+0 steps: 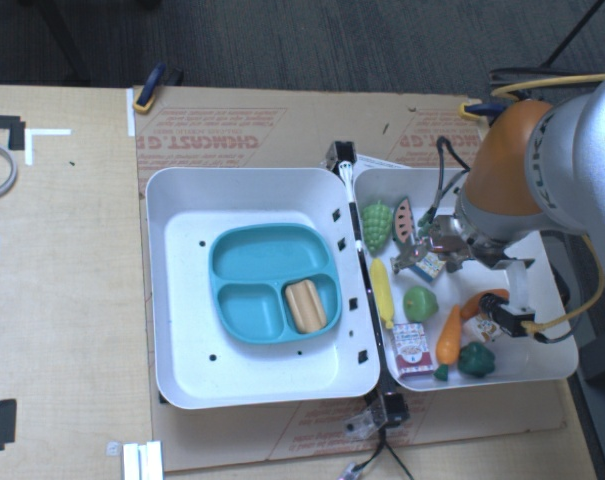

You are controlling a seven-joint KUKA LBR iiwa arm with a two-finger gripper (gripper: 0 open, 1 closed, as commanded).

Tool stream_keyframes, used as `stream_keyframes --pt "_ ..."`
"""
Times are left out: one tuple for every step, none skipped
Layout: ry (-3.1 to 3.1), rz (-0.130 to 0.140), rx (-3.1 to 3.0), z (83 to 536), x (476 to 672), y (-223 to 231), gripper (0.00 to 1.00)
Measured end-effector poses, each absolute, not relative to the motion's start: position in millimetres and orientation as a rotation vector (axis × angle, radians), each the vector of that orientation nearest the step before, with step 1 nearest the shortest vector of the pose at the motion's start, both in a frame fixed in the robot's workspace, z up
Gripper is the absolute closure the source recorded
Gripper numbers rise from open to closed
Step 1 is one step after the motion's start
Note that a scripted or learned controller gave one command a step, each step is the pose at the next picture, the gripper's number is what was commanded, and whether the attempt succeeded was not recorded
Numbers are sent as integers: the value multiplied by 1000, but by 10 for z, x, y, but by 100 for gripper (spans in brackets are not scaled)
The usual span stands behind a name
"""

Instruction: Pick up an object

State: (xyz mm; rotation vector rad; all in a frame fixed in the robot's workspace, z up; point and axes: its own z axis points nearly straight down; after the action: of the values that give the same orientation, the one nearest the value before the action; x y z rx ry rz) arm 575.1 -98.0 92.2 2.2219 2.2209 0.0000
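The end effector [419,258] hovers above the green apple [419,302]; its spread I cannot tell. Best descend straight, avoiding the corn cob [381,290].

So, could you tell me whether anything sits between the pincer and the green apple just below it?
Nothing visible does. The pincer sits in the right bin, directly above the green apple, with bare bin floor between them.

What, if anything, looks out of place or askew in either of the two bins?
Nothing stands out. The bread roll lies inside the teal tray in the left bin, and the toy foods lie loosely within the right bin.
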Motion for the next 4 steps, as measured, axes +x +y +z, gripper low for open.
stream_keyframes --pt "2218 0 2225 1018 5753 -985 100" --pt "2218 0 2225 1018 5753 -984 0" --pt "2224 -1 2218 924 6182 -954 0" --pt "2225 -1 2214 1026 6186 -961 100"
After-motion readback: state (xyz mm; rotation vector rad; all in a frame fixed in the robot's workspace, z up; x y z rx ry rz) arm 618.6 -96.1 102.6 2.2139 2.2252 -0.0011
